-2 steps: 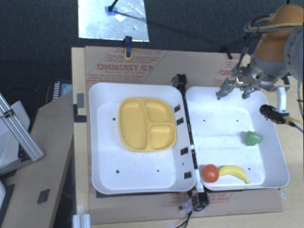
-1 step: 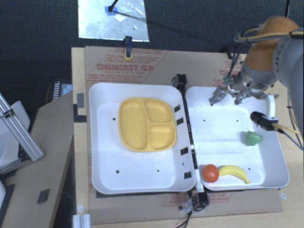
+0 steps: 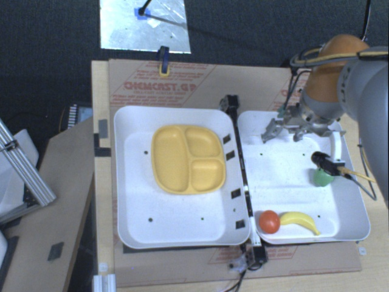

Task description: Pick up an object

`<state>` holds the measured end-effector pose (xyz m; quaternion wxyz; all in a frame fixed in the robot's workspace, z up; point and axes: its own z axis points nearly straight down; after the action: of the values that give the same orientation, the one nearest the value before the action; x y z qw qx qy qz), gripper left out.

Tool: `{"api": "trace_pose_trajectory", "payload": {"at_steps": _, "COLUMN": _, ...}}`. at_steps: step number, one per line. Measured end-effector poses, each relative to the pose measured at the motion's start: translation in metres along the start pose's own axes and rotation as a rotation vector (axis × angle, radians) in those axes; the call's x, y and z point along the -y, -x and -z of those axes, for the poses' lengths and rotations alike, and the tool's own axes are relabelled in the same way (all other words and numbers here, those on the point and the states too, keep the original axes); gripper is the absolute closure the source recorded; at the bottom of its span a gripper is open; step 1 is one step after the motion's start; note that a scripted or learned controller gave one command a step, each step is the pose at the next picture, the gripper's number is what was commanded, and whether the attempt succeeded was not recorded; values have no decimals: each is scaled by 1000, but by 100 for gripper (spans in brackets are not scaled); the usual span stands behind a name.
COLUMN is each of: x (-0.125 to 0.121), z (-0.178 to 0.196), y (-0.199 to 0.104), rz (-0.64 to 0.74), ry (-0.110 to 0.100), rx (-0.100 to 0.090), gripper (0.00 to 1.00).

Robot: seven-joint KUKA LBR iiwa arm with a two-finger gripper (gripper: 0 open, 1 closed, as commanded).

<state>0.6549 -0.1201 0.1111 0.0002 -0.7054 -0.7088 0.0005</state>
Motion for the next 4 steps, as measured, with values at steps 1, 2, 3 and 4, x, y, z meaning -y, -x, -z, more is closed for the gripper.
{"api": "trace_pose_trajectory", "payload": {"at_steps": 1, "x": -2, "z": 14, "y": 0, "rz": 2, "ry": 6, "rx": 1, "gripper": 100}}
{"api": "trace_pose_trajectory", "payload": {"at_steps": 2, "x": 4, "z": 65, "y": 6, "rz": -5, "ry": 8, "rx": 1, "gripper": 100}}
{"api": "trace_pose_trajectory", "payload": {"at_steps": 3, "x": 2, "z": 112, "y": 7, "rz": -1, "ry": 9, "rx": 1, "gripper": 100}}
{"api": "trace_pose_trajectory", "payload": {"at_steps": 4, "x": 16, "z": 103, "y": -45, "rz": 4, "ry": 2, "rx": -2, "gripper": 100}}
